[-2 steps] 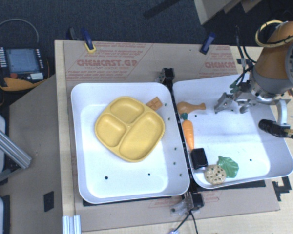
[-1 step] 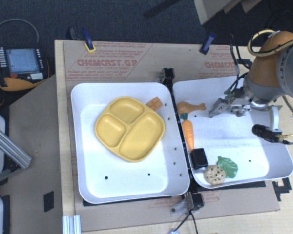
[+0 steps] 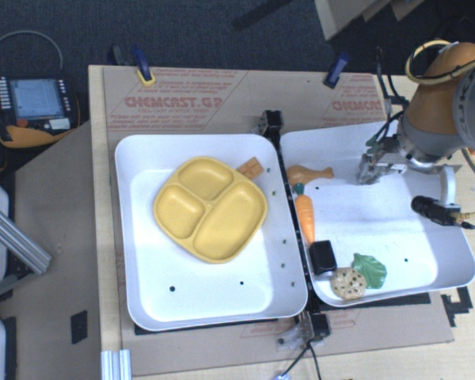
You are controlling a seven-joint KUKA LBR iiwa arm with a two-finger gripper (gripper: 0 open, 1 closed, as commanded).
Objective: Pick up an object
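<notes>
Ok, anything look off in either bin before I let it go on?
Only small things. The yellow divided plate sits askew in the left bin, covering most of a small brown piece at its upper edge. In the right bin, the cookie and green leaf overlap.

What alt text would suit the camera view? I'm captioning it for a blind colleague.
A grey robot arm's gripper hovers over the right bin, which holds a carrot, a drumstick, a black block, a cookie and a green leaf. The left bin holds a yellow divided plate.
</notes>
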